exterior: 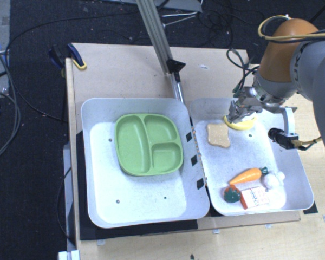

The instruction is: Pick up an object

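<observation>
Gripper [239,114] sits low over the yellow banana [241,124] at the right bin's [298,169] far edge; finger state can't be told. Green divided plate [149,144] fills the left bin [97,161]; toast slice [219,135], carrot [247,175], small carton [255,197] lie in the right.

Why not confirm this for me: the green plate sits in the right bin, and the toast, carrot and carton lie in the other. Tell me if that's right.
Wrong on one point. The camera view shows the green plate in the left bin; the toast, carrot and carton lie in the other.
</observation>
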Tool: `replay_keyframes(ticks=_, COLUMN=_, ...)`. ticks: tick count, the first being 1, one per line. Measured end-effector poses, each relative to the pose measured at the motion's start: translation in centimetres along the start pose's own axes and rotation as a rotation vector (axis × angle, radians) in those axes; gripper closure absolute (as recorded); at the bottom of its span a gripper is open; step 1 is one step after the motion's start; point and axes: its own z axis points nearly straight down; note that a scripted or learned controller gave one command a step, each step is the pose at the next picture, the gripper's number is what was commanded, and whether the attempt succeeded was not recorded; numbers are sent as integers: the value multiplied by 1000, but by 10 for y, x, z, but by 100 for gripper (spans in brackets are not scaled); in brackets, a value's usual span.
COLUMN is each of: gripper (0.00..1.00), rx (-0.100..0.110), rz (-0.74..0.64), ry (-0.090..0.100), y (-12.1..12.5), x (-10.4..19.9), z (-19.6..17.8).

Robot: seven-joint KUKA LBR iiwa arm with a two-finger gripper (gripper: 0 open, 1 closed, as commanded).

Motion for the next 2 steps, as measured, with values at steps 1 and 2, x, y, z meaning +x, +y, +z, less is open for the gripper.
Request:
replay_keyframes(ticks=1, gripper=100, rx=-3, rz=3, ry=1, y=-9, x=1, z=-54)
replay_keyframes(ticks=2, gripper=100, rx=0, rz=2, ry=2, y=-8, x=1, z=-56)
